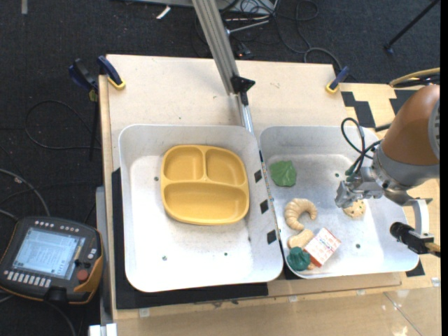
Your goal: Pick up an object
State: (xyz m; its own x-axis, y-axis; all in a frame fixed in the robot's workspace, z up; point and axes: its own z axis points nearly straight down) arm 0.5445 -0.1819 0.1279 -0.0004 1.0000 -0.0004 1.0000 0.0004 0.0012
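- Gripper low in right bin, near its right side; finger spread not discernible from this angle.
- Small pale cookie-like piece just below and right of gripper tip, touching or nearly so; not seen between fingers.
- Curled beige croissant-shaped toy left of gripper, mid-bin, apart from it.
- Flat green leaf-shaped piece up and left of croissant toy, near bin's left wall.
- Small white and red box near bin's front edge, tilted; beige lump just beside its left.
- Dark green lump at front edge, touching or just under beige lump.
- Grey arm with orange band entering from right, above bin's right rim.
- Left bin: yellow three-compartment tray lying flat, toward bin's upper middle.
- Both bins side by side on tan bench.
- Handheld control pendant on dark floor, left of bench.
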